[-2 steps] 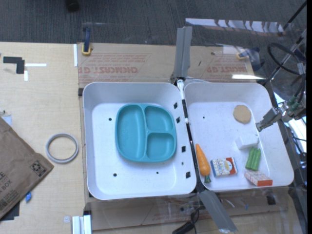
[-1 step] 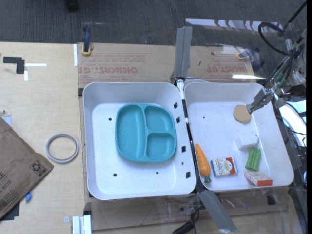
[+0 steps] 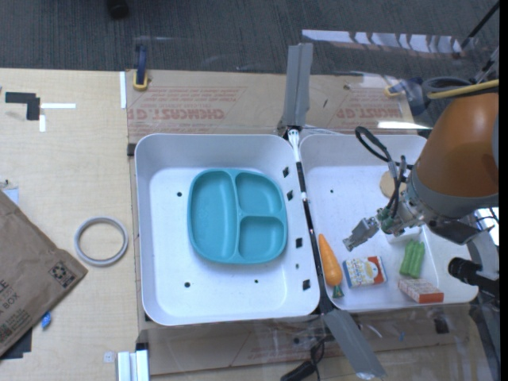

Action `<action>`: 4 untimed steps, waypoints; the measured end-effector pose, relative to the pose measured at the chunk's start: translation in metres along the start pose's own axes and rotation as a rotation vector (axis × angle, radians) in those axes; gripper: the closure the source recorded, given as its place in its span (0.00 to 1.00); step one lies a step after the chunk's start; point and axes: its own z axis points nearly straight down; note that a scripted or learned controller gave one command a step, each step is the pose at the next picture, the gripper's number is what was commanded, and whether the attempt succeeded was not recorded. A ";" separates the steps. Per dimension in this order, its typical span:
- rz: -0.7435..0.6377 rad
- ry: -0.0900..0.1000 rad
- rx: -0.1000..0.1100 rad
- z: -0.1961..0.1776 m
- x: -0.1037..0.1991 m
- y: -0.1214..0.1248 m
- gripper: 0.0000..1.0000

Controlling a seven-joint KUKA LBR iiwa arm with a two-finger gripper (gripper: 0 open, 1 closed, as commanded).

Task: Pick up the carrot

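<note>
Carrot [image 3: 329, 261] hard against right bin's left wall [image 3: 310, 213], small carton [image 3: 364, 271] just beside, open floor above, seemingly

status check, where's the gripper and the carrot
Gripper low in right bin, nothing seen between fingers. Carrot apart, against bin's left wall. Small carton beside carrot.

Red print runs upside down along the cardboard sheet [image 3: 190, 101] behind the left bin [image 3: 159, 236], too garbled to read surely. The brown box [image 3: 32, 268], left of that bin, shows "BOX".
</note>
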 end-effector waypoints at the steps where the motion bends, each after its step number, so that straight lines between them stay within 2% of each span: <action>1: 0.077 0.001 0.000 0.000 0.023 -0.001 0.00; 2: -0.082 -0.001 -0.001 0.000 0.064 0.032 0.00; 3: 0.172 -0.003 0.000 -0.125 0.081 0.101 0.00; 4: 0.044 0.000 0.002 0.000 0.112 0.039 0.00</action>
